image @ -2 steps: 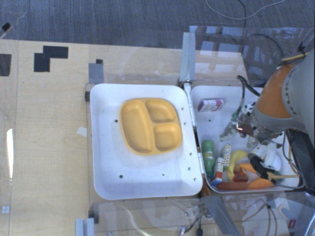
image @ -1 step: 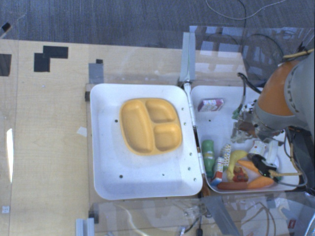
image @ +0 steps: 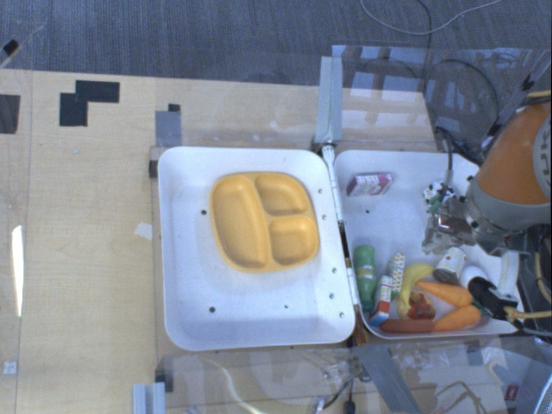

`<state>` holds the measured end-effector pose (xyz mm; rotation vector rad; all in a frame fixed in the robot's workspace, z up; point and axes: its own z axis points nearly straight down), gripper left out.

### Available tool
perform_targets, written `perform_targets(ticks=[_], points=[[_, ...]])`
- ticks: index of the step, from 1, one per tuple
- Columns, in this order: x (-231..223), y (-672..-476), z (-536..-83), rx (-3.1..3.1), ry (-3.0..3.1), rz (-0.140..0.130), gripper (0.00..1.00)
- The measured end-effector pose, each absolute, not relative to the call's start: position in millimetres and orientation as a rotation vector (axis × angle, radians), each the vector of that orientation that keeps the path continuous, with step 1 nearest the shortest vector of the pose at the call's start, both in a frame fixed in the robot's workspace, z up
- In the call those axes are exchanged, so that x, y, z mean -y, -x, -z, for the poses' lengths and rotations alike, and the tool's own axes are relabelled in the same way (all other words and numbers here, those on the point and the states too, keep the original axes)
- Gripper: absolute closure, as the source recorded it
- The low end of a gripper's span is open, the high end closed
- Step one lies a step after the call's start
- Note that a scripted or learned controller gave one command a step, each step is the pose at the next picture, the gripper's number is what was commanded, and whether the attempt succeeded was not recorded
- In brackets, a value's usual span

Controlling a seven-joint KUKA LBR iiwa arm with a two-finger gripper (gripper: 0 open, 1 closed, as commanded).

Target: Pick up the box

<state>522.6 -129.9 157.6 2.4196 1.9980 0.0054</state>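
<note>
A small pink and white box (image: 369, 183) lies on its side near the far left corner of the right bin (image: 392, 222). The gripper (image: 445, 228) hangs low over the right side of that bin, below the arm's orange band (image: 516, 162). It is well to the right of the box and a little nearer the camera, not touching it. Nothing from the bin shows in its grasp.
The left bin (image: 190, 300) holds a yellow compartment plate (image: 263, 220). At the front of the right bin lie a green bottle (image: 366, 274), a thin patterned carton (image: 394, 274), a banana (image: 415, 278), two carrots (image: 446, 293), a sausage (image: 407, 325) and a white piece (image: 451, 261).
</note>
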Motion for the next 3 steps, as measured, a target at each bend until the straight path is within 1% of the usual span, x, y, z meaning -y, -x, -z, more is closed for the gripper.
perform_targets(ticks=[1, 2, 3], points=[[198.3, -519.4, -145.5, -1.075, -2.95, -0.003, 1.0], [182.0, -535.7, -256.3, -0.328, -3.122, -0.007, 1.0], [204.7, -597.1, -332.4, -0.484, -3.101, -0.006, 1.0]])
